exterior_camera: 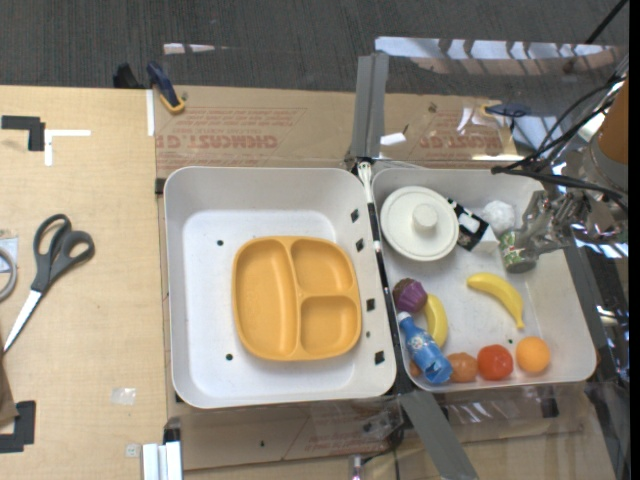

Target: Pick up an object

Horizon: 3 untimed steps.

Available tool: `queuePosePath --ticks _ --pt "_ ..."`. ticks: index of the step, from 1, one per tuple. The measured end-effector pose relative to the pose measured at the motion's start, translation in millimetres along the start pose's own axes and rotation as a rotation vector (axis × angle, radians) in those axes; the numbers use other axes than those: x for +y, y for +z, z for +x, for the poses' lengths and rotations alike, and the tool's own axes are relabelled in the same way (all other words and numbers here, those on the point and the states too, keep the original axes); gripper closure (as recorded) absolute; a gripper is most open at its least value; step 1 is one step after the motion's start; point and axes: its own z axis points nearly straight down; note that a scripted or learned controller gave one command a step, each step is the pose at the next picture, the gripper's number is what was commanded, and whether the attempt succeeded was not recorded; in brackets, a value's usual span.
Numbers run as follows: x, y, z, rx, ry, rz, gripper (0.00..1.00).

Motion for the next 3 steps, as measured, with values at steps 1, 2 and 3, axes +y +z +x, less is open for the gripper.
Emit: queuePosePath --ticks 1,2,3 --pt "0.1 0.0 0.0 0.0 0.0 0.0 0.0" --pt "-1.4 98.8 57.7 0.002 0.079 -0.001 0.0" --pt "-0.5 88.1 55.2 -0.003 0.075 0.001 1.0"
